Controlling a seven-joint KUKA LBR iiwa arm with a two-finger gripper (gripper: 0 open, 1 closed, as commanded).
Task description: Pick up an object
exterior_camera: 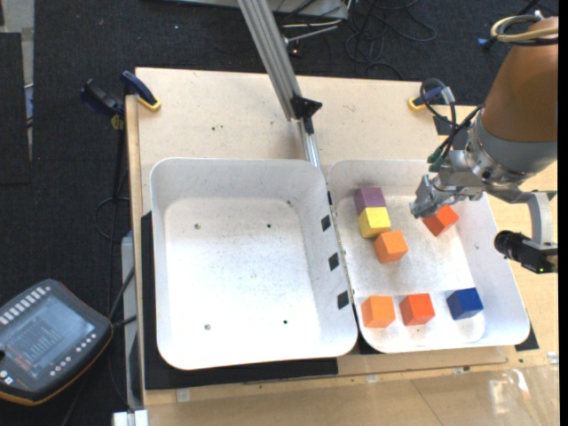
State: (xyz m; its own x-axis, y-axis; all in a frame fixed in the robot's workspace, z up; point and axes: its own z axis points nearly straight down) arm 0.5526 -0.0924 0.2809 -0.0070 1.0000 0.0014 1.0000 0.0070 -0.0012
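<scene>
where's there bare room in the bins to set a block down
The left bin has bare floor from wall to wall. In the right bin, blocks crowd the top near the gripper and line the bottom edge; a bare strip runs between the two groups.

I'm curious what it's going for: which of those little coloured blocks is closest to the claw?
The red-orange block in the right bin, right beside the gripper. It sits apart by itself, tilted; the purple, yellow and orange blocks cluster further left.
</scene>
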